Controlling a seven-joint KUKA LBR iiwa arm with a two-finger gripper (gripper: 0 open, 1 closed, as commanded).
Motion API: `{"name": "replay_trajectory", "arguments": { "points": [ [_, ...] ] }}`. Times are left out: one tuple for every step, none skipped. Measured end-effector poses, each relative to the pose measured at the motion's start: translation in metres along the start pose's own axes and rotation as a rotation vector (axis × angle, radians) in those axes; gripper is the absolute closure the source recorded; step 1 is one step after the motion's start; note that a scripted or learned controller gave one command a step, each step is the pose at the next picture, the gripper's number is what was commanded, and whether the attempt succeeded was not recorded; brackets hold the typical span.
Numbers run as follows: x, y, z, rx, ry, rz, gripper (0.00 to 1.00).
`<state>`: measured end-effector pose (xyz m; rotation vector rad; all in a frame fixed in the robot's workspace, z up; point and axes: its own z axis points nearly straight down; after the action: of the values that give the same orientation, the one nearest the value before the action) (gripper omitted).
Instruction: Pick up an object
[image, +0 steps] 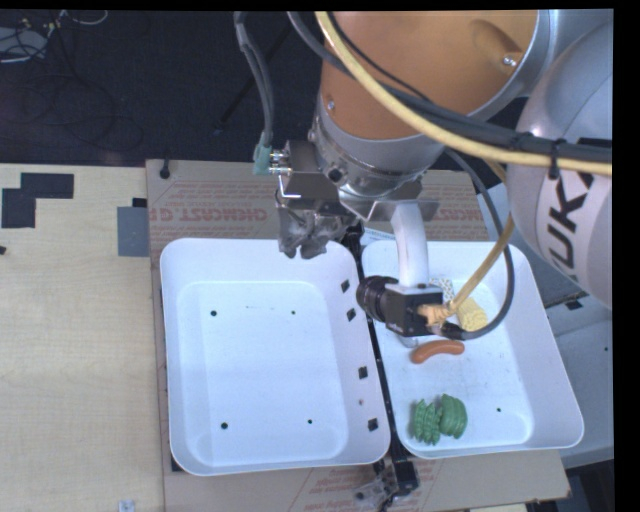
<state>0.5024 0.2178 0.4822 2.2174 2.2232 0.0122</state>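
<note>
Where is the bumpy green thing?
In the camera view, the green thing lies in the right bin, toward the picture's bottom edge, just below the orange sausage.

From my station I see a pale wooden bench top (70, 350) filling the left side, marked with a few black patches (38, 195) and one grey square (131, 230). A brown cardboard sheet (210, 195) with red print lies flat on it. Behind the bench everything is dark (150, 90), with thin loose cables (40, 35) faintly visible at upper left. Light falls evenly on the bench. A grey surface (600, 480) shows at lower right.
</note>
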Motion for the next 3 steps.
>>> {"name": "replay_trajectory", "arguments": {
  "points": [
    [0.002,0.001,-0.002,0.014,-0.008,-0.008,1.0],
    [0.003,0.001,-0.011,0.018,-0.01,-0.016,1.0],
    [0.004,0.001,-0.019,0.023,-0.011,-0.024,1.0]
  ]
}}
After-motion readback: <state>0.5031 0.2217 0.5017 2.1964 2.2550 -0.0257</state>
